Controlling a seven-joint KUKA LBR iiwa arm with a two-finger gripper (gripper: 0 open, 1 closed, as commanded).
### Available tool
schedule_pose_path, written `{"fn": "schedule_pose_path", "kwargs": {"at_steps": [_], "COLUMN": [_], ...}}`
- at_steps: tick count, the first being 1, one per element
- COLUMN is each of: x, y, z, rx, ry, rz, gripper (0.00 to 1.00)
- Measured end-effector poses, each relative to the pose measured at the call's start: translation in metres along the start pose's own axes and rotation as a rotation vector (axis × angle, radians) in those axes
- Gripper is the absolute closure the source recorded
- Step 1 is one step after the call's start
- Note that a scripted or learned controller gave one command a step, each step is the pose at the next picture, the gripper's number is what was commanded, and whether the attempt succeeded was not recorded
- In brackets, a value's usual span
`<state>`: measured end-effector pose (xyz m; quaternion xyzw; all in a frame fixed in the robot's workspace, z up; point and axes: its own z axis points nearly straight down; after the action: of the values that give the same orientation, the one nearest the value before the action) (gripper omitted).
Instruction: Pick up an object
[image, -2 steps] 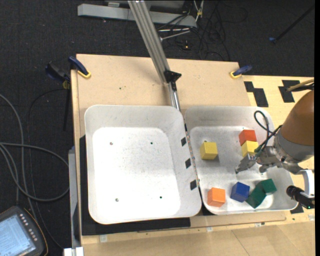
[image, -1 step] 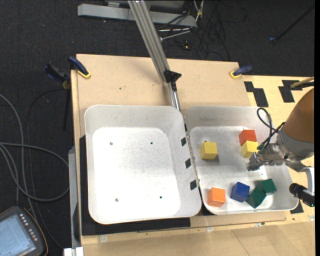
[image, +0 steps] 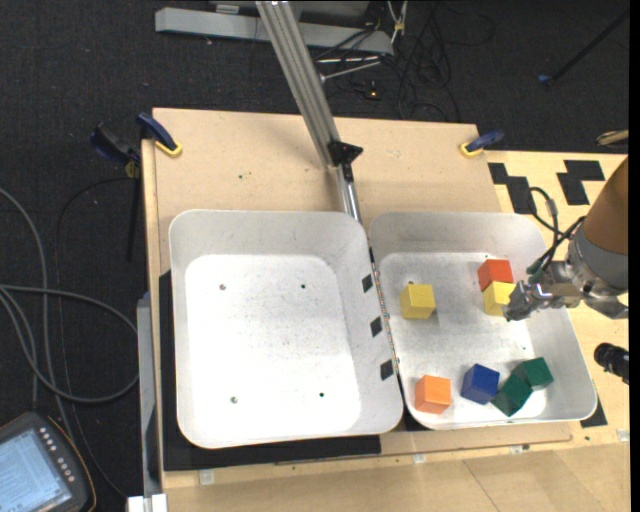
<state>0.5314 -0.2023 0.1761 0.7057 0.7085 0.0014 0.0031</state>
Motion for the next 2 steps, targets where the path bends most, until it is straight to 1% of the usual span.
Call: {"fn": "schedule_pose_path", "kwargs": {"at_steps": [1, 2], "x": [0.000, 0.052], "y": [0.002, 0.020], "z": [-0.054, -0.064], "rx": [-0.001, 0.003], "ry": [-0.001, 0.003], "rz": [0.000, -0.005], "gripper": [1.00, 1.00]}}
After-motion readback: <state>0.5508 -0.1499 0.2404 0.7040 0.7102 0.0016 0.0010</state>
